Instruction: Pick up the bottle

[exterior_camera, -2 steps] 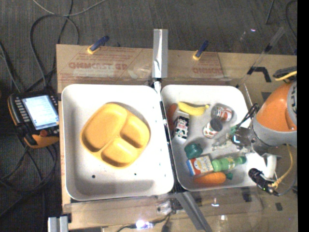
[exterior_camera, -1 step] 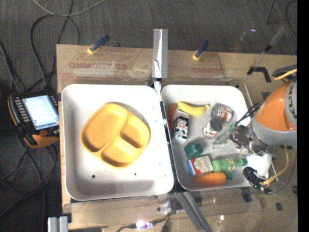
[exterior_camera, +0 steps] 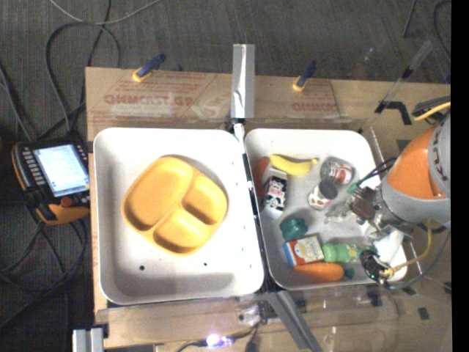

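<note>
In the right bin (exterior_camera: 366, 149), bottle (exterior_camera: 341, 253) is lying between carton (exterior_camera: 304, 251) and carrot (exterior_camera: 319, 272). Hand (exterior_camera: 350, 204) is hovering above it; can't tell its grip state. I'm thinking: drop straight, w/ jaws across its body.

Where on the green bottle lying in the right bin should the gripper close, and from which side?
Judging by its pose, grip the green bottle across its middle, coming from above. It lies on its side between the juice carton and the carrot, so the ends are crowded.
</note>
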Available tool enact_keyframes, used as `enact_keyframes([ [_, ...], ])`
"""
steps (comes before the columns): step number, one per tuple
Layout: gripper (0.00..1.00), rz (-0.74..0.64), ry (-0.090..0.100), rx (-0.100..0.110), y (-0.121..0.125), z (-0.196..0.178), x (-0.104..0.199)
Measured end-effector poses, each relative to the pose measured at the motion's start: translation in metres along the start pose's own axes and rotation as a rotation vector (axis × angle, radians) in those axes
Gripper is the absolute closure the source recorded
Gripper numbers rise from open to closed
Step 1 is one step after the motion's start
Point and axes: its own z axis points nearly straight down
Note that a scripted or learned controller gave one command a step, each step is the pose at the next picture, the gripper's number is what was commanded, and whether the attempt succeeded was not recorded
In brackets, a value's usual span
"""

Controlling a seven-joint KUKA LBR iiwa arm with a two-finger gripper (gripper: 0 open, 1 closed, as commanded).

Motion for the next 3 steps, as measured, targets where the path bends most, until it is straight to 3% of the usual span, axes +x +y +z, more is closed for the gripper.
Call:
enact_keyframes([
  [1, 0.0, 0.219, -0.018, 0.006, -0.063, 0.005, 0.08],
  [2, 1.0, 0.219, -0.02, 0.009, -0.064, -0.005, 0.08],
  [3, 1.0, 0.299, -0.027, 0.021, -0.118, -0.088, 0.162],
])
